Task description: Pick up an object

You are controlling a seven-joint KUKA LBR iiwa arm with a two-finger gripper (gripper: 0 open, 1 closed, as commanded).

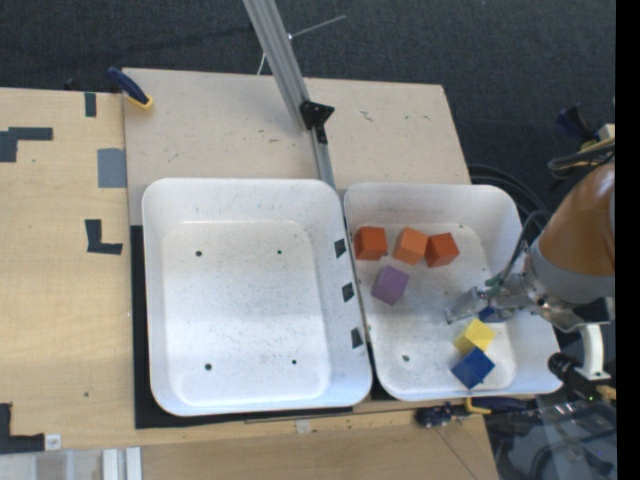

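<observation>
Right, down into the right-hand bin we go.
Arm: grey with its orange band (590, 230), reaching in from the right edge and low over the near right part of the right bin (500, 203).
Gripper: (478, 308) sitting just above the yellow block, metal tip pointing left toward the middle of the bin.
Grip: cannot tell whether it is clamped or loose; the view from above doesn't settle it, and no block is clearly seen held.
Yellow block: (477, 335) on the bin floor, right under the gripper tip, touching or nearly touching it.
Blue block: (473, 368) just nearer the camera than the yellow one, the two side by side by the front right corner.
Purple block: (390, 285) near the bin's middle, left of the gripper and apart from it.
Back row: orange block (371, 242), lighter orange block (411, 245) and red block (441, 249), lined up close together, well apart from the gripper.
Left bin: (240, 193) white, speckled with dark flecks.
Bench: pale wood (60, 218), with a metal pole (280, 48) slanting in from the top.
</observation>
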